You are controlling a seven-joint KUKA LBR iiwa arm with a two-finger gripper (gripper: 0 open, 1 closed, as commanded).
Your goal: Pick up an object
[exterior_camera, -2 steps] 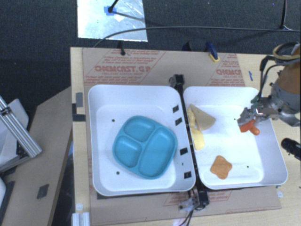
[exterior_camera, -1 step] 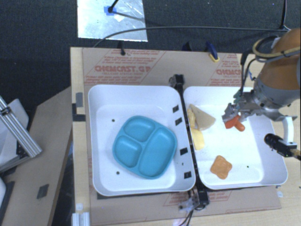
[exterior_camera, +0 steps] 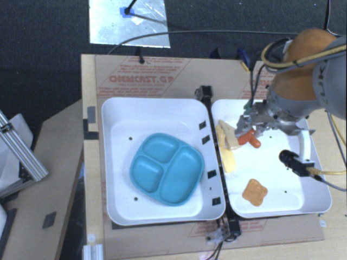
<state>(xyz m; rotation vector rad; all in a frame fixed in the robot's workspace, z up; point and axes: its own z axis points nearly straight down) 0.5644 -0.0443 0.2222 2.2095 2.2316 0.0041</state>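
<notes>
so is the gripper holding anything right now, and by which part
Cannot be told: the gripper sits right at the orange-red sausage, but a grip isn't visible.

Two bins [exterior_camera: 162,110] moulded in white plastic, smooth, slightly glossy. Blue divided plate [exterior_camera: 166,168] seen as smooth plastic with soft sheen. Bench top [exterior_camera: 142,75] covered by brown printed cardboard, matt. Foil-like silver sheet [exterior_camera: 129,15] noted behind, crinkled, reflective. Floor covering [exterior_camera: 43,42] dark, matt, rough like carpet. Arm [exterior_camera: 303,64] shell smooth, orange band glossy. Aluminium rail [exterior_camera: 20,150] brushed metal.
</notes>
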